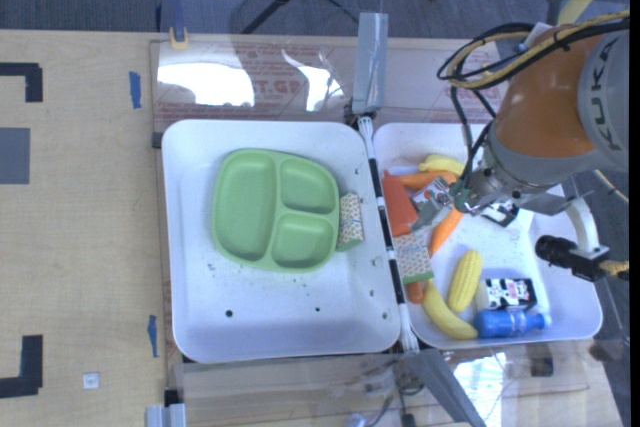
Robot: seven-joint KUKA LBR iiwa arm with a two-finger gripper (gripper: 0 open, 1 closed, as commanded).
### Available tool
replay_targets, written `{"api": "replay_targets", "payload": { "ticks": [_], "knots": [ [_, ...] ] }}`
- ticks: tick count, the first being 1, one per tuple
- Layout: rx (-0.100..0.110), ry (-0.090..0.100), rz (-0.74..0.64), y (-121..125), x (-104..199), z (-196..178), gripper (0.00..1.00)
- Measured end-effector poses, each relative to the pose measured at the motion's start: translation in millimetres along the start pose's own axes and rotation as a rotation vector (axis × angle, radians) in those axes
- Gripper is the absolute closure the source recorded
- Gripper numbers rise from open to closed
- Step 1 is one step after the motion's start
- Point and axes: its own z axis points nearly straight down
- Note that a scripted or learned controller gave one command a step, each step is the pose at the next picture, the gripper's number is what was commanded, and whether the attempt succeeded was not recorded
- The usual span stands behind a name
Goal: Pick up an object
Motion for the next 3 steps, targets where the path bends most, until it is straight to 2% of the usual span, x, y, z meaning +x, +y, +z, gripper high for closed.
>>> {"api": "replay_targets", "payload": {
  "ticks": [1,2,3],
  "knots": [
    [-0.023,-0.008,0.187,-15.5,-43.9,88.6,0.00],
    [-0.021,-0.007,0.187,-15.2,-43.9,81.0,1.00],
    [0.002,-0.001,0.271,17.5,-6.6,-55.0,1.00]
  ]
}}
